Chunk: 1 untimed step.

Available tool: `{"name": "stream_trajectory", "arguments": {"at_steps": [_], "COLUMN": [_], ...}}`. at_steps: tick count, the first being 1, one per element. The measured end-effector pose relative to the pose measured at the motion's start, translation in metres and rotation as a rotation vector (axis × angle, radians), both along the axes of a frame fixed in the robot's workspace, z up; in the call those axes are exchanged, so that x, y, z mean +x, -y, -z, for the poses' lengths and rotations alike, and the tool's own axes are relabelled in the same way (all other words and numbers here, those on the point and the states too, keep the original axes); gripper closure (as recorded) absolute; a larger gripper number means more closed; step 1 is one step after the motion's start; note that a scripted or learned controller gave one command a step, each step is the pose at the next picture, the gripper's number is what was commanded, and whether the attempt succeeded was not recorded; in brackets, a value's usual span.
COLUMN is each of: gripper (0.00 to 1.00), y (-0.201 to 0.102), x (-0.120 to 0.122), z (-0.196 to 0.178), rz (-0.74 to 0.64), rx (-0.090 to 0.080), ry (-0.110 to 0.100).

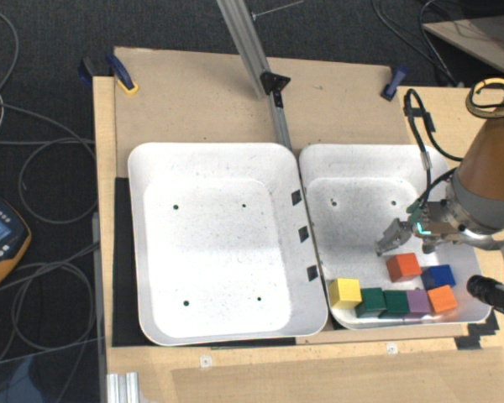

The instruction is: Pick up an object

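Hovering just above a matte orange cube [404, 266], metal jaws [395, 238], grip state unclear

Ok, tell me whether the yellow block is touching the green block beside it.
Apart. The camera view shows a thin strip of white bin floor between the yellow block and the green block.
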State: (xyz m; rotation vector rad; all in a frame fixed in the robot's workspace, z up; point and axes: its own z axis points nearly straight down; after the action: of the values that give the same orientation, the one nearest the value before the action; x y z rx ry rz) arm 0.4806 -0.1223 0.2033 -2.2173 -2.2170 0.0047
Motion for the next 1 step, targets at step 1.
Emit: {"name": "stream_trajectory", "arguments": {"at_steps": [1], "gripper": [0.00], "y": [-0.0002], "x": [0.0011], "z": [-0.0017], "rz": [0.000], "rx": [-0.001], "ry": [0.006]}}
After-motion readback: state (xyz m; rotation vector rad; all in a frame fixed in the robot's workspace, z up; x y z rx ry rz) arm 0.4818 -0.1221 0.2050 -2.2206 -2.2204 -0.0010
